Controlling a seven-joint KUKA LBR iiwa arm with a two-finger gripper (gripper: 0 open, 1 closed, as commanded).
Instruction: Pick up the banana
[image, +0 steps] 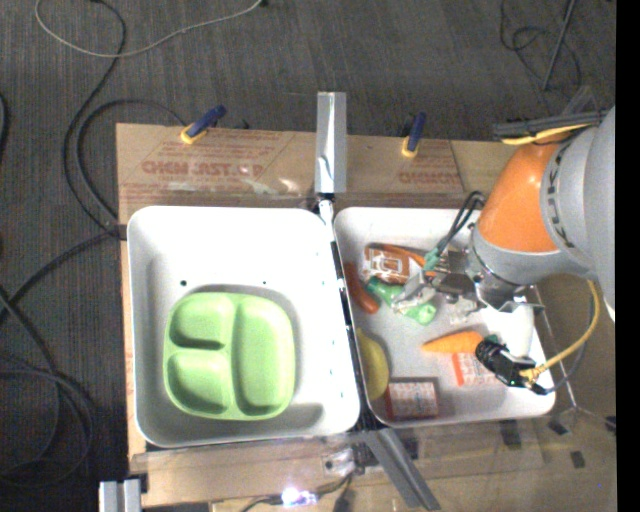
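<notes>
Pincer (432, 283): over right white bin (520, 400), finger spread unclear.
Yellow banana (374, 366): right bin, lower-left.
Left white bin (150, 250): green divided plate (231, 354).

You have two white bins: the left bin (150, 300) and the right bin (520, 405). There is one green divided plate (232, 353), one banana (374, 366), one carrot (455, 342), and one small flat box (412, 398). Two clamps (203, 123) hold the cardboard sheet (240, 180), of which you have one.
</notes>
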